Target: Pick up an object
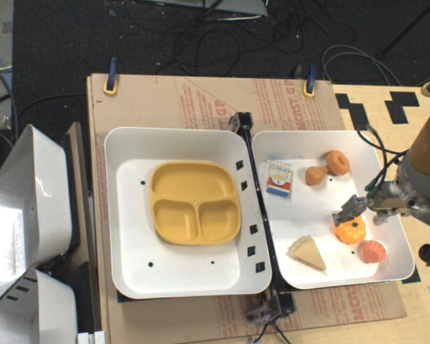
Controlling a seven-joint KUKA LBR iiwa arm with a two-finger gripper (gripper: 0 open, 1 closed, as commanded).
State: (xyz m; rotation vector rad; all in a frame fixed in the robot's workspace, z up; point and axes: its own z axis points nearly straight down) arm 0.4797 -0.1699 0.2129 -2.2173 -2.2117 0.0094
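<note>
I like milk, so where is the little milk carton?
The milk carton lies in the right bin, near its top left corner, just left of the two brown doughnuts and beside the divider between the bins.

In the right bin (pixel 399 262), toward the frame's right, lie several small objects: a brown doughnut (pixel 337 163) and a brown lump (pixel 315 175) near the top, a small white, blue and red carton (pixel 279 178) lying flat to their left, an orange fruit (pixel 351 231) mid-right, a red-pink piece (pixel 373 251) just below it, and a tan wedge (pixel 307 253) at lower centre
</note>
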